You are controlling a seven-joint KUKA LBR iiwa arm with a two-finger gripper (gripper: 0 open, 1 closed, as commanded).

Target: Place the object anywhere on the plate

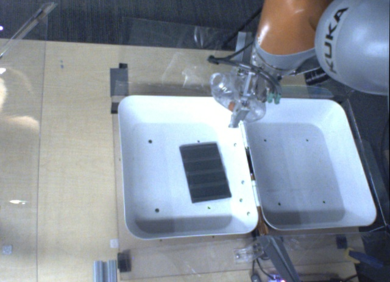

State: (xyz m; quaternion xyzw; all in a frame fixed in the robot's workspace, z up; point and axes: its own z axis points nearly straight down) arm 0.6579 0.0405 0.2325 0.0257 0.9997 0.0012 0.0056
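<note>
We find the dark ribbed rectangular plate (205, 172) lying flat near the middle of the left bin (137, 153), its long side slightly tilted. The gripper (239, 118) hangs over the far end of the seam between the left bin and the right bin (341, 153), below the orange band (289, 13) of the arm. A clear, glassy object (224, 90) sits at the gripper, above the left bin's far rim; whether the gripper grips it or how it is set, we cannot tell.
</note>
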